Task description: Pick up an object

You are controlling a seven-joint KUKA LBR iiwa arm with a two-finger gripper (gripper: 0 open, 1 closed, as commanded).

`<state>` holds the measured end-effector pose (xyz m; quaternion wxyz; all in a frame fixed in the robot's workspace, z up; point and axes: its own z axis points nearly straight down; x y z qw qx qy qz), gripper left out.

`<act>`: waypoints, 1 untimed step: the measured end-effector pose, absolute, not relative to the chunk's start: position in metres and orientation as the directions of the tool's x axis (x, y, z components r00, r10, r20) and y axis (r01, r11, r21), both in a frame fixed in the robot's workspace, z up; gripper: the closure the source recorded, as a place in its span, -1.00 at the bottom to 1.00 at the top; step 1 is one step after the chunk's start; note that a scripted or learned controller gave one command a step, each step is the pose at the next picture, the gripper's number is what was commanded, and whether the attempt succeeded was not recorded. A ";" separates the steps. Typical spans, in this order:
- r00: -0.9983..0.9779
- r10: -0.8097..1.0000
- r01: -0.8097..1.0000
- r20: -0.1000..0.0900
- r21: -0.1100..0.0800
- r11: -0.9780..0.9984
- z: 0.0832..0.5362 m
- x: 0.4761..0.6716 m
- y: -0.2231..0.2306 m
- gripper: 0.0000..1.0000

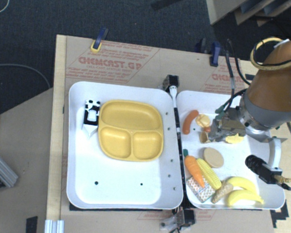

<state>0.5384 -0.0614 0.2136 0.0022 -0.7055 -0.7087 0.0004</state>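
So far nothing has been lifted, as far as I can judge from where I stand. The grey and orange arm (275, 83) reaches in from the right, and its gripper (226, 128) is down low in the right bin (276, 202), over the upper part of the pile of play food. Whether the gripper is open or closed I cannot tell; the wrist body hides it from this angle.

Things lie close around it. A small orange and white piece (203, 120) sits just to its left, a red sausage (188, 121) further left by the bin wall, and a yellow scrap (234, 140) peeks out just beside the gripper on its lower right. A round tan cookie (213, 157) rests just below. Any of these could be the target; I would guess the yellow scrap or the small brown bit near it, but that is only a guess.

Lower in the same bin lie a carrot (193, 169), a corn cob (209, 173), a wrapped block (199, 189) and bananas (243, 192), all well away from the gripper. The left bin (122, 191) carries a yellow divided plate (131, 129) and a small black and white item (91, 114).

What remains, then, is nearly the whole job: a firm grasp on one piece, then a clean rise out of the bin with it.
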 end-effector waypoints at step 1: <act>-0.005 1.000 1.000 0.003 -0.003 0.005 0.231 0.515 -0.014 1.00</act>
